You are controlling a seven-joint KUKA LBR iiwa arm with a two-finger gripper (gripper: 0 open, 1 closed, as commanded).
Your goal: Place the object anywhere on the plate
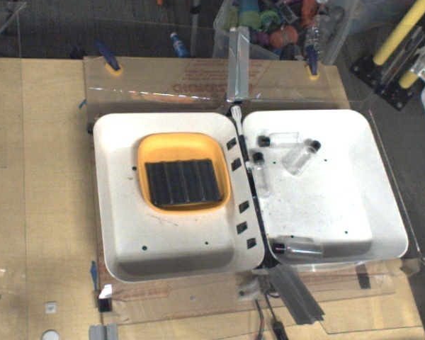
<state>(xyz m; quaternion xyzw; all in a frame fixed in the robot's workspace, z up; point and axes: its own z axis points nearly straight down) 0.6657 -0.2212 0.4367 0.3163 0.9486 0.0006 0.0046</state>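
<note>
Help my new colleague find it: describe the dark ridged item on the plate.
Start at the left white bin, which holds an orange plate. On that plate lies the dark ridged block, flat and rectangular. Unlike the clear vials in the right bin, it is opaque and grooved.

orange-yellow plate (pixel 183 145) with a ribbed black object (pixel 183 183) on it; both bins (pixel 117 190) white, clear vials (pixel 298 155) with black caps in the right one; desk (pixel 35 190) light wood.
</note>
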